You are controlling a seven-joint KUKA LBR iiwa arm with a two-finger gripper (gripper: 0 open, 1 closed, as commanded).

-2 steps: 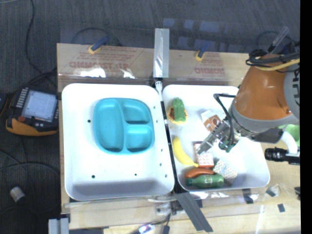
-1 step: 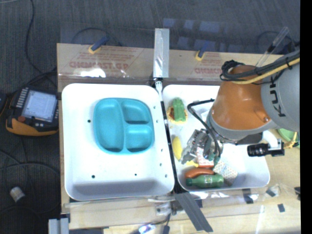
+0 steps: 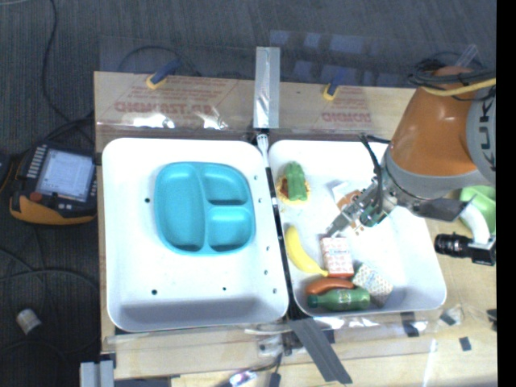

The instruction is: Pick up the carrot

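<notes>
1. Over the middle of the right bin (image 3: 419,297), in the camera view, I am hanging my gripper (image 3: 345,222) just above the small red-and-white box (image 3: 337,256); whether my jaws are apart or together I cannot tell.
2. Toward the near edge of that bin the carrot (image 3: 326,284) is lying, its long axis running along the edge, wedged between the box and the green bottle (image 3: 340,299).
3. From my jaws it is sitting nearer the edge, beyond the box, beside the banana (image 3: 300,251).
</notes>
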